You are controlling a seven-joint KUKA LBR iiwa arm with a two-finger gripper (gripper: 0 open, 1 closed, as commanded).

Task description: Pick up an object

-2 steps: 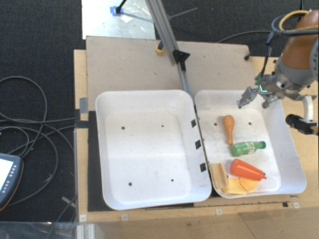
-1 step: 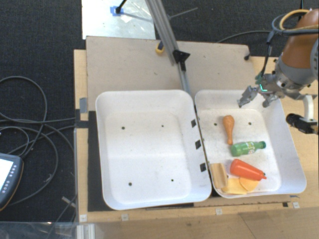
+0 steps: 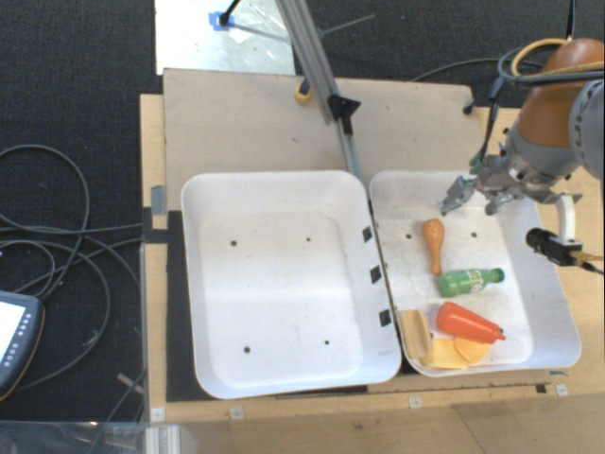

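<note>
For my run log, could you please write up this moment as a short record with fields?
arm: reaches in from the right, over the far part of the right bin
gripper: gripper open, holding nothing, above the bin's far end
right bin contents: tan drumstick-shaped toy, green bottle lying on its side, orange carrot-like toy, yellow flat pieces at the near edge
nearest item to gripper: the drumstick-shaped toy
left bin: left bin, white, beside the right one
task status: no object picked up yet

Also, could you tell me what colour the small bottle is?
Green small plastic bottle, clearest in the camera view.
</note>
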